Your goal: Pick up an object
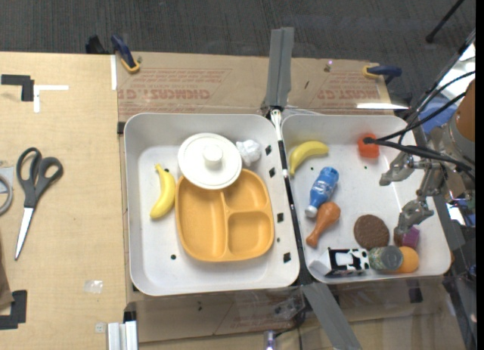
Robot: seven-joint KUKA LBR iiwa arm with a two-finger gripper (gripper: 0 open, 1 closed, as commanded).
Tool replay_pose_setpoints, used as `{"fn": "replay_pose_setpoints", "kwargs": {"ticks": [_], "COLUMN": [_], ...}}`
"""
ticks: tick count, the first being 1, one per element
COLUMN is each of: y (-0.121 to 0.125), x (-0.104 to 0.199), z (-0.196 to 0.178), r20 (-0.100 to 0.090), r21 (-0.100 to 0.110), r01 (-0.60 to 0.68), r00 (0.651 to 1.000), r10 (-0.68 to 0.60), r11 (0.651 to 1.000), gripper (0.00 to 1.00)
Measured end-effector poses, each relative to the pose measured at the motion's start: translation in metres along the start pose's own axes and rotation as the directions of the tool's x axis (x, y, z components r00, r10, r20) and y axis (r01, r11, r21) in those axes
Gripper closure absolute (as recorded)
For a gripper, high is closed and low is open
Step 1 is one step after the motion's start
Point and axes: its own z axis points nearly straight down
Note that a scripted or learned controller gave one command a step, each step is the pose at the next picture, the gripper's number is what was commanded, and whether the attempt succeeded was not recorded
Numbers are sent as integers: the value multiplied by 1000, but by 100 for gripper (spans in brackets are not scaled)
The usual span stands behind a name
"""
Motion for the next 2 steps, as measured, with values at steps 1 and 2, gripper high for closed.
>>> {"fn": "replay_pose_setpoints", "kwargs": {"ticks": [1, 2], "y": [3, 13], "x": [-43, -109], "z": [169, 168], "r20": [2, 5], "r21": [0, 0], "r01": [-21, -125], "r00": [1000, 992], "r10": [21, 125], "r11": [1000, 992], "gripper": [0, 0]}}
